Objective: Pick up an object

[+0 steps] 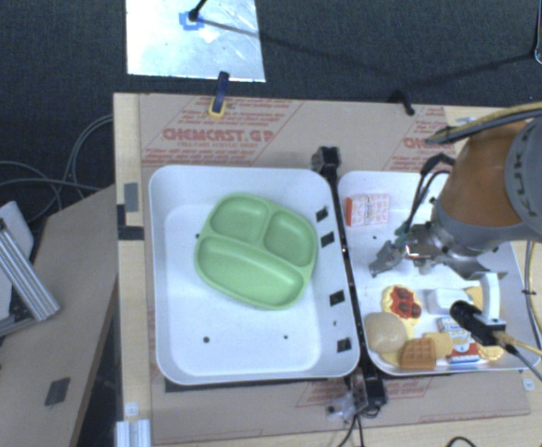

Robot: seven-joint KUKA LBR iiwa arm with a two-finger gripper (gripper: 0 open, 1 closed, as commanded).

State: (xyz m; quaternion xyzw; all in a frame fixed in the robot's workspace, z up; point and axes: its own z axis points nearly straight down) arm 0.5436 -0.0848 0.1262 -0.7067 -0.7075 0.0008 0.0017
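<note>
Starting at the left, the left bin holds a green divided plate, lying flat near its middle and well apart from the gripper. It is wide and shallow, so it would probably offer a poor grip, and a reach that far seems unlikely from here.

Across the shared rim, in the right bin, a small white and red packet lies flat in the far left corner. The gripper hangs just to the near side of it, over bare bin floor, with nothing visibly in its grasp. Whether it is open or closed cannot be told from this slant.

That is the first risk: coming straight down from here would likely close it on nothing, since the packet lies on the far side and the toy food on the near side.

Nearer than the gripper, a red-topped round piece sits close by. Beyond it a pale bun and a waffle touch each other by the near wall. These look the likeliest targets, yet they are crowded. A descent among them could push one aside, catch two at once, or pinch a rounded edge that slips free on the lift. The packet, thin and flat, might simply slide along the floor.

To the right, the arm overhangs the bin and hides part of it.
</note>
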